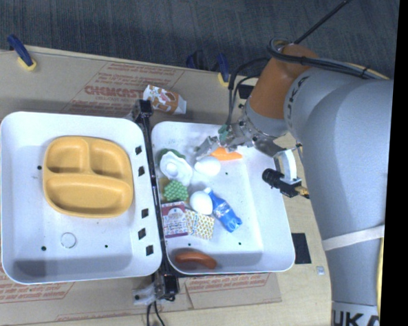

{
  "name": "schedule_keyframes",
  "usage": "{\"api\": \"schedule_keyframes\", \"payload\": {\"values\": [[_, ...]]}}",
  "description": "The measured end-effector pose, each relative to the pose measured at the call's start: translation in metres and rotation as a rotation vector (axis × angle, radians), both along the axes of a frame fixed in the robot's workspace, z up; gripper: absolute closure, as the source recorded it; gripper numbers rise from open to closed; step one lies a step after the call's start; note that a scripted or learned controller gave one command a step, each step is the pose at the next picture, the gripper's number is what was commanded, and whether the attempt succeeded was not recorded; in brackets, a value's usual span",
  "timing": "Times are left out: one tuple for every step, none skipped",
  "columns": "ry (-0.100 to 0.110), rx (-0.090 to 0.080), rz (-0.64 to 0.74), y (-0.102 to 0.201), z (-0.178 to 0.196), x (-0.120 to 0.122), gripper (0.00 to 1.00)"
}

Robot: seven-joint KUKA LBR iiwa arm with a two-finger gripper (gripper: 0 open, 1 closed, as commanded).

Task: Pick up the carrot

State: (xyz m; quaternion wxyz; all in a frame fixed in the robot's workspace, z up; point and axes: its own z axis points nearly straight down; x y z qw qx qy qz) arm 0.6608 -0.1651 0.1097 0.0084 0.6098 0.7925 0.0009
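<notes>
The arm [341,167] hides part of the carrot [226,153]. The gripper [215,142] looks blurry, maybe touching it. The right edge cuts the arm off.

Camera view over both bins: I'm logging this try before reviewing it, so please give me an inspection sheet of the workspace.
Surface: bench covered with printed brown cardboard, bearing two shallow white plastic bins; left bin, right bin.
Job's things: small orange carrot lies near the right bin's far edge, right at the gripper.
Clutter: yellow divided plastic tray in the left bin; in the right bin white egg-shaped pieces, a blue bottle, a green knobbly toy, printed packets, a brown sausage.
Grippers: gripper low over the carrot; finger state unclear.
Cables: black cables along the arm.
Surroundings: dark grey floor; blue clamps on the bench edge.
</notes>
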Motion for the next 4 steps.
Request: {"api": "schedule_keyframes", "payload": {"values": [[-0.002,-0.004,0.004,-0.001,0.012,0.001,1.0],[0.014,0.01,-0.323,0.011,0.11,-0.004,1.0],[0.018,0.01,-0.13,-0.006,0.044,-0.08,1.0],[0.014,0.008,-0.111,-0.025,0.205,-0.13,1.0]]}}
